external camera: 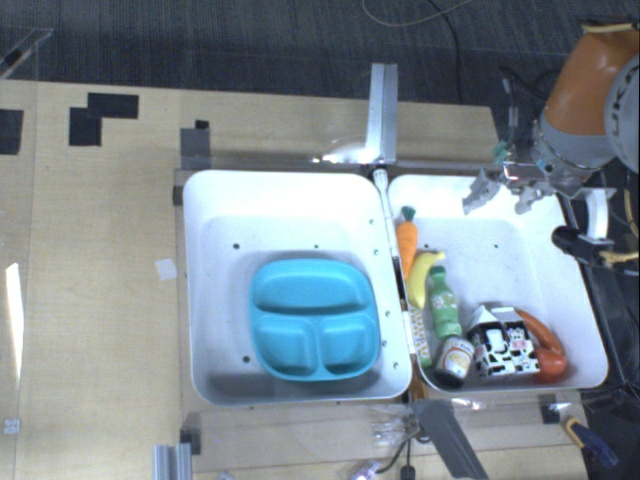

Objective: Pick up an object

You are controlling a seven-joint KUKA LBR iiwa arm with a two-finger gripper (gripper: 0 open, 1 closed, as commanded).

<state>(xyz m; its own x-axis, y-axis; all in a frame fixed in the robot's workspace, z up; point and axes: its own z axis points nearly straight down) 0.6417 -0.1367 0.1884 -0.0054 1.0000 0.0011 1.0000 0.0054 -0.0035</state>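
My gripper [503, 197] hangs over the back edge of the right bin [520, 253], fingers spread open with nothing between them. Along that bin's left wall lie an orange carrot [406, 245], a yellow banana [421, 274] and a green bottle [443, 308]. At the front sit a small can [455, 358], a black-and-white patterned carton [505, 348] and a red-orange sausage-shaped toy [546, 345]. All of these lie well in front of and below the gripper.
The left bin [215, 268] holds a blue divided plate [315, 317]. A metal post [384, 113] stands at the back between the bins. The grey arm with its orange band [590, 78] fills the upper right. A cable [590, 248] runs beside the right bin.
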